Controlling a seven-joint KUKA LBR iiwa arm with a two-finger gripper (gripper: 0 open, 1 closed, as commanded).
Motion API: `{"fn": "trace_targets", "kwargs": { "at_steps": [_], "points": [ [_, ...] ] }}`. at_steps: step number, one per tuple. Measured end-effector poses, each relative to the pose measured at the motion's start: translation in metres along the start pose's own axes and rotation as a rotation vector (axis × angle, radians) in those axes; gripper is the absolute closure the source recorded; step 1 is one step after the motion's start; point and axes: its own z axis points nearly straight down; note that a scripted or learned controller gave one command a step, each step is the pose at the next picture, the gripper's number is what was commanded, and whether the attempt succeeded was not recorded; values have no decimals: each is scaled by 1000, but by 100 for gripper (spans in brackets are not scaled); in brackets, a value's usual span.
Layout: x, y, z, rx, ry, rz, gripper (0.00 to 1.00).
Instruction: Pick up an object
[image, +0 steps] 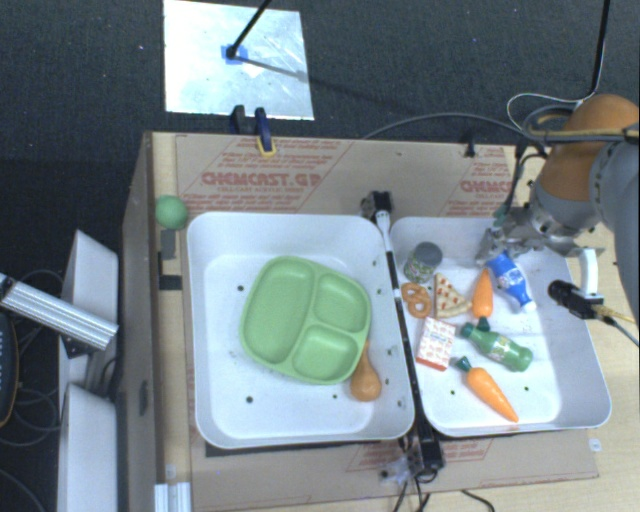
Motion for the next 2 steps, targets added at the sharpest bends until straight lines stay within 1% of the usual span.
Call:
{"fn": "trace_targets", "kwargs": {
  "at_steps": [1, 2],
  "points": [
    [77, -50, -99, 0, 3, -2, 100],
    [113, -113, -127, 5, 3, 0, 100]
  ]
}}
